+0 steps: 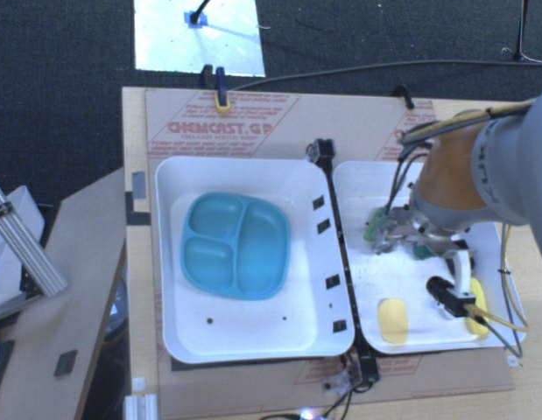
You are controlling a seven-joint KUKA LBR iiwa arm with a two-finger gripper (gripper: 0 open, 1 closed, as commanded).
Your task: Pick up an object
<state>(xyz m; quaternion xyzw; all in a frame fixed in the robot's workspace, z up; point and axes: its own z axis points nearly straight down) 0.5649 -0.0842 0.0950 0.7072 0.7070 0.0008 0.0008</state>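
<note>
My gripper (386, 238) is low in the right bin (365, 182), near its left wall. A green object (374, 226) lies right against the gripper's left side, partly hidden by it; contact cannot be judged. A small teal object (423, 252) peeks out under the wrist. A pale yellow oval object (393, 319) rests near the bin's front edge, apart from the gripper. A brighter yellow object (477, 319) sits at the front right corner.
The left bin (179, 322) holds a blue divided plate (236, 244) lying flat in its middle. A black-tabbed divider (332, 234) runs between the two bins. The grey arm (489, 169) covers the right bin's back right part.
</note>
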